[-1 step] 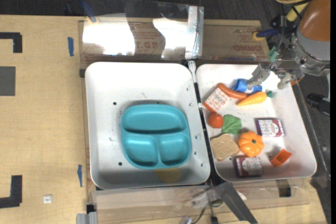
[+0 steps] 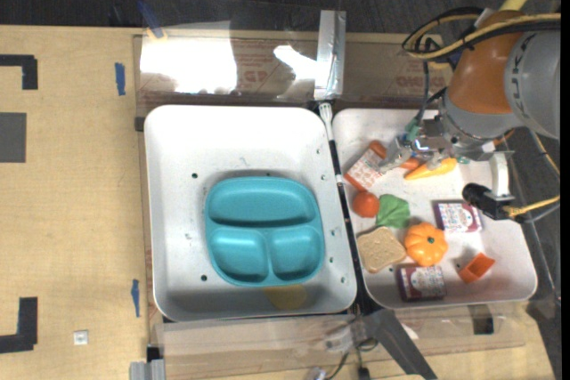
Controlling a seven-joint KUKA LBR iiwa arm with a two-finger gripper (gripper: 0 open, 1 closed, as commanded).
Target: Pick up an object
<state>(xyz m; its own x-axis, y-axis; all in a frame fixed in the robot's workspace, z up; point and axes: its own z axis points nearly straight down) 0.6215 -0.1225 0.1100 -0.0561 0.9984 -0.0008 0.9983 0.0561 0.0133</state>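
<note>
Hovering low in the right bin (image 2: 525,276), the gripper (image 2: 426,149) should settle squarely over the yellow banana (image 2: 431,169) beside it before closing.

Bright, even overhead light; hard glare whitens the clear panel (image 2: 236,62) well left of and above the fingers. Soft shadows pool inside the left bin (image 2: 169,218); detail is slightly soft throughout.

A divided tray (image 2: 264,227) lies in the left bin (image 2: 169,191); the right bin (image 2: 517,267) holds a pumpkin (image 2: 425,244) beside bread (image 2: 381,249).
</note>
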